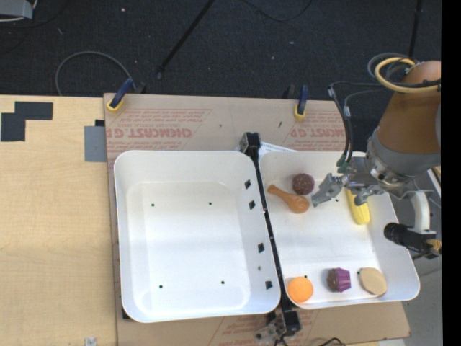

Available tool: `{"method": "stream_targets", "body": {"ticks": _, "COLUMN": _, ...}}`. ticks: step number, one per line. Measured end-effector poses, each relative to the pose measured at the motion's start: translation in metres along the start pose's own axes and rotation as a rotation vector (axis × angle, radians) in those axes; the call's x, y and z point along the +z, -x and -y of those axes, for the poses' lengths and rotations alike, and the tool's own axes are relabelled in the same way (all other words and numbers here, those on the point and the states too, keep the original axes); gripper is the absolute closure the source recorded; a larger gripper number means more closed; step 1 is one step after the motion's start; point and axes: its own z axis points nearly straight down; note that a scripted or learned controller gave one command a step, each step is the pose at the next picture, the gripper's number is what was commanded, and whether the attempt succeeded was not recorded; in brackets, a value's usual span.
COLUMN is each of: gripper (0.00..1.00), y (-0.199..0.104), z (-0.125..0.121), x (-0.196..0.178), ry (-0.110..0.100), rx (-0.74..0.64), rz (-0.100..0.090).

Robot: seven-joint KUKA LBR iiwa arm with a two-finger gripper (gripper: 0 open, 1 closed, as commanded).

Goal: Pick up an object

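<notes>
Camera view is taken from above and at a slant, and two white bins are seen side by side on the bench. The arm (407,121) is brought in from the right, over the right bin (324,280), with its orange band above the grey wrist. The gripper (333,189) is held low over the upper middle of that bin, with its tips pointed toward the left. Whether anything is clamped cannot be told from this angle, as the tips are small and partly blurred; nothing is seen between them.

Just to the left of the gripper a dark red ball (303,184) is found, close to the tips but apart from them. Slightly below and left of the tips a tan spoon-like piece (290,200) is laid, its handle pointed away toward the divider between the bins. Just right of the gripper, under the wrist, a yellow piece (359,209) is seen lying on the bin floor, partly covered by the gripper body.

Well below the gripper, along the near rim, three things are set in a row: an orange ball (300,289) at the left, a purple piece (339,280) in the middle and a tan disc (372,281) at the right. The left bin (187,229) lies beyond the divider, well away from the gripper.
</notes>
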Motion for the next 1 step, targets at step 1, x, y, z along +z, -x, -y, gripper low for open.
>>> {"method": "stream_targets", "body": {"ticks": 1, "gripper": 0.00, "y": 0.0000, "z": -0.0012, "x": -0.0031, "ry": 0.006, "rx": -0.001, "rz": 0.001}}
